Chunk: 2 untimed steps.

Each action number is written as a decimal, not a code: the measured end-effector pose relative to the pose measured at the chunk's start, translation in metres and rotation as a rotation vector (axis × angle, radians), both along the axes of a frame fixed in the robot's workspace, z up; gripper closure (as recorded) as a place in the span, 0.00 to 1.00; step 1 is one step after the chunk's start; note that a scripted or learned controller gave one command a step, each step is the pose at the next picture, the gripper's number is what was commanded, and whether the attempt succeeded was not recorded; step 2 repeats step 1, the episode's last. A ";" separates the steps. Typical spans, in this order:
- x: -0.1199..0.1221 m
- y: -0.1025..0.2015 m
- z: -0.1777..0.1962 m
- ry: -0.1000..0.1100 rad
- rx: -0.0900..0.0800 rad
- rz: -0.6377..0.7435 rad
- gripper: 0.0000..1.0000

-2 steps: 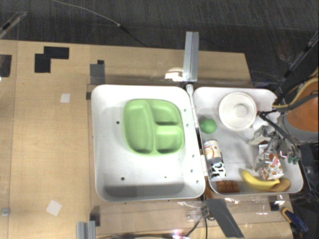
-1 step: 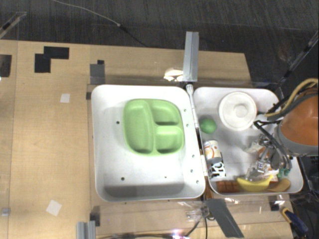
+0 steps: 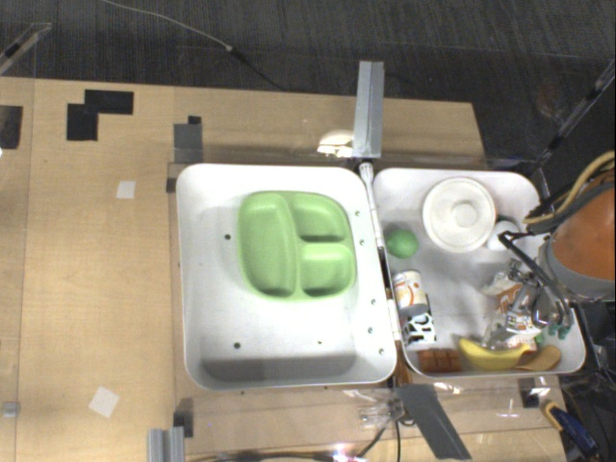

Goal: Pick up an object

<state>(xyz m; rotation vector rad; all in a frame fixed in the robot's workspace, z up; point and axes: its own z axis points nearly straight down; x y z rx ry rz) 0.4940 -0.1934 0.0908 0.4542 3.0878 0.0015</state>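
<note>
The wooden table [image 3: 87, 287] holds two shallow white bins side by side. The left white bin [image 3: 207, 258] has just one thing in it, a light green plastic tray with three sections [image 3: 294, 243], lying flat near the middle. The right white bin [image 3: 438, 282] holds all the small things, so it makes sense that the arm reaches down into this bin from the right. The claw [image 3: 525, 306] hangs low over the near right corner, just above the yellow banana [image 3: 493, 354], which looks like the thing it is going for. The claw is a dark tangle of metal and wires here, so I cannot tell if it is apart or together, and nothing shows as held in it. The banana is long and curved, bright yellow with a brown end, and lies along the near wall. Beside it sits a brown flat block [image 3: 440, 360]. A small can with an orange and white label [image 3: 412, 301] lies by the left wall, a small green ball [image 3: 402, 243] is behind it, and a round white bowl [image 3: 460, 213] sits at the far side.
</note>
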 end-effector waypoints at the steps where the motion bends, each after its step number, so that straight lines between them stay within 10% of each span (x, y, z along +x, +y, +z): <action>1: 0.000 0.013 0.000 -0.001 0.002 -0.229 0.00; 2: 0.000 0.013 0.000 -0.001 0.002 -0.229 0.00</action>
